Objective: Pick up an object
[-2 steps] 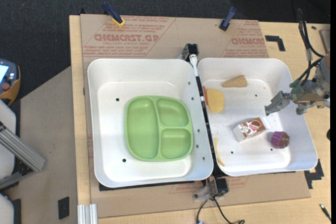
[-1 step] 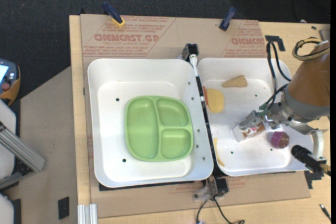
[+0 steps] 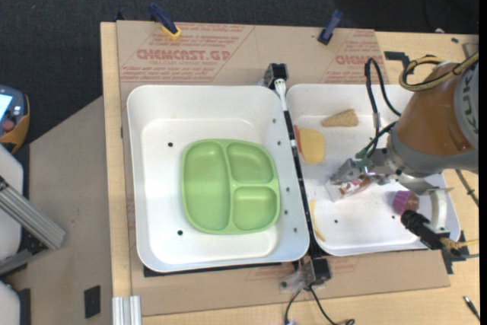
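Arm (image 3: 434, 125) bends down, pincer (image 3: 348, 180) inside right bin (image 3: 365, 240).

Green tray (image 3: 228, 185) in white L bin (image 3: 144, 164); R bin (image 3: 365, 238) white w/ yellow piece (image 3: 310, 144), tan wedge (image 3: 340, 119), purple item (image 3: 402, 201).

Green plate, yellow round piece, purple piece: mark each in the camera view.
green plate (image 3: 228, 185): camera view, centre divider.
yellow round piece (image 3: 310, 144): camera view, middle of its face.
purple piece (image 3: 402, 201): camera view, visible top.
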You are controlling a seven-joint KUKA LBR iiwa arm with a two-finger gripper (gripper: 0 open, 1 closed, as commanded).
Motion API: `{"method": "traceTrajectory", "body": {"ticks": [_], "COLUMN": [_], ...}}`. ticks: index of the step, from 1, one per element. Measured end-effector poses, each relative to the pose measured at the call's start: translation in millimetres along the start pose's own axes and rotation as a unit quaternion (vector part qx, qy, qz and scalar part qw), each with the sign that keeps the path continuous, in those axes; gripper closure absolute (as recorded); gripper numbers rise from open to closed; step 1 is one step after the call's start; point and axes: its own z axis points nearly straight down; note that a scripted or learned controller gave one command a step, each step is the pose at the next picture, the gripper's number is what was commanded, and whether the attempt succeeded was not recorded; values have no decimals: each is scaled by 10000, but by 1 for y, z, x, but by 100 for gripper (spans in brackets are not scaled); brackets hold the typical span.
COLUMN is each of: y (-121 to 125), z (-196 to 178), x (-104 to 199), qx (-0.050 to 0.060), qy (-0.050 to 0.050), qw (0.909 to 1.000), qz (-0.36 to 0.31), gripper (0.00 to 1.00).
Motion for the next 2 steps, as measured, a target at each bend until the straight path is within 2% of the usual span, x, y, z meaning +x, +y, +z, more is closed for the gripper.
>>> {"method": "traceTrajectory", "body": {"ticks": [1,2], "y": [80,133], "z": [-73,-80], "x": [22,84], "qx": [86,126], "qy": [35,53], "qw": [9999,9999], "qz": [-53,-63], "gripper": [0,0]}}
